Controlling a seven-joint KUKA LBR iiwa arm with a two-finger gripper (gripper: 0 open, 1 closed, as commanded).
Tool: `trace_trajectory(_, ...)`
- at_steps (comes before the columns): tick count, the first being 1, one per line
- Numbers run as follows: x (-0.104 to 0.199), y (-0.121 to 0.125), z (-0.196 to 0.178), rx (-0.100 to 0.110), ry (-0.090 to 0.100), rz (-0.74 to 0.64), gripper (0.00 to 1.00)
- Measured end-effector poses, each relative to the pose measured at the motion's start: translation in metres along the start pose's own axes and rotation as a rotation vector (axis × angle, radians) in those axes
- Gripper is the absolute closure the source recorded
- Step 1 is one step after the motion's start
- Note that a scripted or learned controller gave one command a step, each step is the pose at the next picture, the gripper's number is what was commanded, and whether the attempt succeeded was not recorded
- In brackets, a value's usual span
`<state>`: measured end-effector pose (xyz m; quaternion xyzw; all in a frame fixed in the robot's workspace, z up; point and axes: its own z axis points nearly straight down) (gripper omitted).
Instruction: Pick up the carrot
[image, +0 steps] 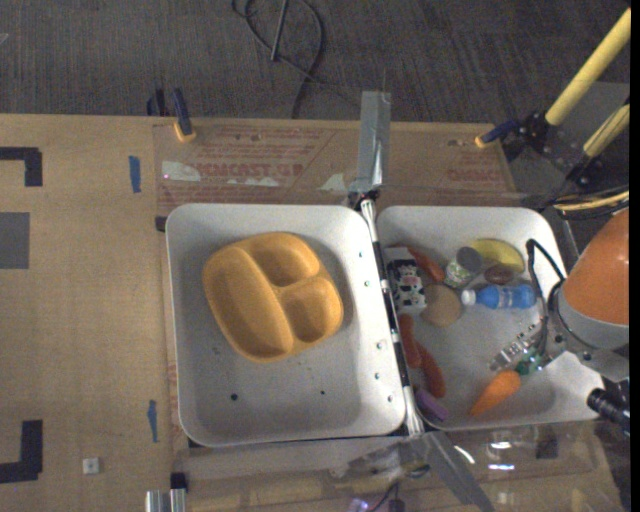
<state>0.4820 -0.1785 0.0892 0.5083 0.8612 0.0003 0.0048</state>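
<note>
**Hovering gripper at the carrot's upper end**

Looking down on the bench, you find the gripper (522, 352) low in the right bin (455, 222), at its near right part. Its metal fingertips sit right at the upper end of the carrot (496, 393); whether the jaws are open, closed or pinching the carrot, you cannot tell from this angle. The carrot is orange, lying tilted, its thick end toward the gripper and its tip pointing near and left, close to the bin's near wall.

Behind the gripper, the grey wrist and its orange band (606, 268) enter from the right edge.

Moving outward in the same bin, you meet a blue-and-white bottle (499, 297) just beyond the gripper on the far side, a yellow banana (500, 252) farther still, and a brownish round item (443, 306) to the bottle's left. Along the bin's left wall lie a small black-and-white printed carton (406, 283) and a long reddish piece (420, 360), with a purple item (432, 405) at the near left corner.

To your left, the left bin (200, 380) holds a yellow divided plate (272, 294) with three compartments.
</note>
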Motion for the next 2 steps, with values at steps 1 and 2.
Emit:
trace_trajectory(1,0.0599,0.0323,-0.1018,0.003,0.007,-0.014,1.0)
trace_trajectory(2,0.0599,0.0322,-0.1018,0.004,0.007,-0.015,0.0)
